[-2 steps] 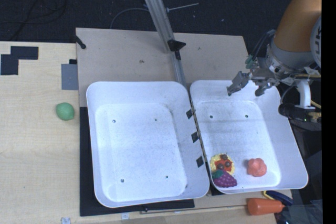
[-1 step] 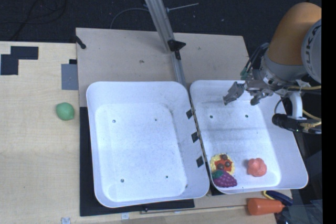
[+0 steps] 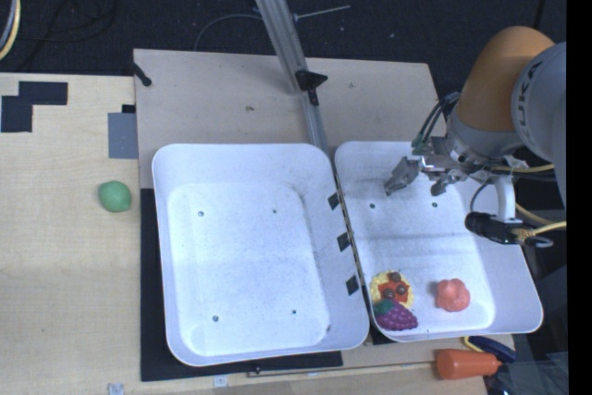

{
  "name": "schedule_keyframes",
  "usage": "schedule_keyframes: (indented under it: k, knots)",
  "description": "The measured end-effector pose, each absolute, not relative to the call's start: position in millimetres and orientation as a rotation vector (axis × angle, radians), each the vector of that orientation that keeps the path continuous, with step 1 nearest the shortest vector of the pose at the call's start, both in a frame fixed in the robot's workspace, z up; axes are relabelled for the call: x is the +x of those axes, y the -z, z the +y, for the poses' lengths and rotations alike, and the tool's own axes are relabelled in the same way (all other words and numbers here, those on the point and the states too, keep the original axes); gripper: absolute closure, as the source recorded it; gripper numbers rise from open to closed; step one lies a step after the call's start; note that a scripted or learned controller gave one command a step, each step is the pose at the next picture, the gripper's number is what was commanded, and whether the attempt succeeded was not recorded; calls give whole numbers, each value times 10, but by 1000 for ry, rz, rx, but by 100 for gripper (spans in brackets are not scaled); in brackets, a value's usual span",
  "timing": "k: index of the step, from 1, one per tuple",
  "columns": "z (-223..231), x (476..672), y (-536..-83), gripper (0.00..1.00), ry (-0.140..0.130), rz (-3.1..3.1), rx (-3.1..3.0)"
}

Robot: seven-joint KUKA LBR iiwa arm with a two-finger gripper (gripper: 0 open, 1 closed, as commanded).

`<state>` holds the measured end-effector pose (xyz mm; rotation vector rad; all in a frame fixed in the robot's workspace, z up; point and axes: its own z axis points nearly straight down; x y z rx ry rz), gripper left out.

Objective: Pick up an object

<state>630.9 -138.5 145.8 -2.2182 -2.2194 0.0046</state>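
Here the end effector (image 3: 421,178) hangs released over the far end of the right bin (image 3: 504,314), fingers spread, nothing between them; you likely have it poised before a descent. Your candidates lie well apart from it, at the bin's near edge: a pink toy (image 3: 452,294) and, beside it toward the divider, a fruit cluster (image 3: 393,300). Left bin (image 3: 171,166): bare floor.
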Motion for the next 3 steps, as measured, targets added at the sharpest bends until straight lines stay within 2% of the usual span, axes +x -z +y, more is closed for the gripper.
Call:
schedule_keyframes:
  k: [1,2,3]
  knots:
    - [-1375,6296,-929,0,-5,-2219,-2218]
    - [-1386,6310,-1058,100,0,-2221,-2222]
    - [-1378,6365,-1491,100,3,-2223,-2224]
